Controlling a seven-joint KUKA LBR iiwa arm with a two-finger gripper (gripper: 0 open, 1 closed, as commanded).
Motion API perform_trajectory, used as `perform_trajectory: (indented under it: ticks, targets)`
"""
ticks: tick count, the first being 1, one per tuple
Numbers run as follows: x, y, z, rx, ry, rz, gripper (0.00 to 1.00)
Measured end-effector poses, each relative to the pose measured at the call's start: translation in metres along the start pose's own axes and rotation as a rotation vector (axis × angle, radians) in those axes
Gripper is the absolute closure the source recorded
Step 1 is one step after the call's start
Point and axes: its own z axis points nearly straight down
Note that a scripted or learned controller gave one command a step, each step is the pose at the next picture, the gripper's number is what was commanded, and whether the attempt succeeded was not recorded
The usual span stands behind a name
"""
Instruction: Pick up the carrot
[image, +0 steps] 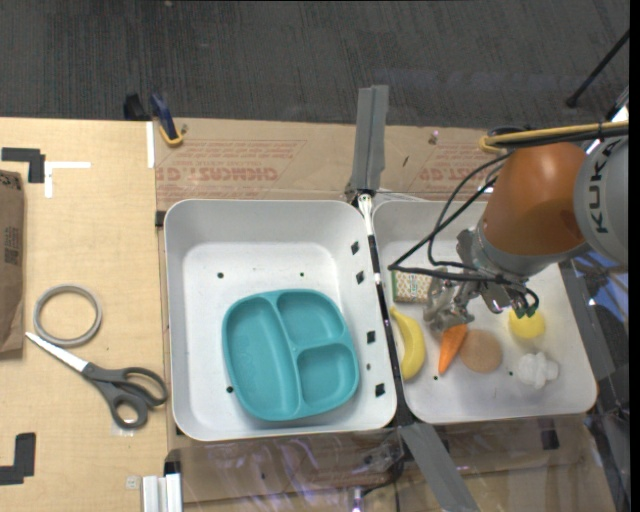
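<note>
Fingers (447, 312) poised right above carrot's (452, 347) top end, open or closed impossible to tell. Carrot lying in right bin (570, 395), between banana (407, 343) and tan round piece (481, 352).

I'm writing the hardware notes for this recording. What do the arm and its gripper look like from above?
The arm is grey with a bulbous glossy orange band above the wrist, and dark letters "KU" show on the grey casing. Black cables loop from the wrist, and a yellow one runs across the top. The gripper is a small grey metal assembly.
</note>
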Motion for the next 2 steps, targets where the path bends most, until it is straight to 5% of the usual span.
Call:
perform_trajectory:
  ticks: [1,2]
  targets:
    - [0.064,-0.020,0.000,-0.001,0.000,-0.219,1.00]
    - [0.064,0.056,-0.100,0.000,-0.002,-0.027,1.00]
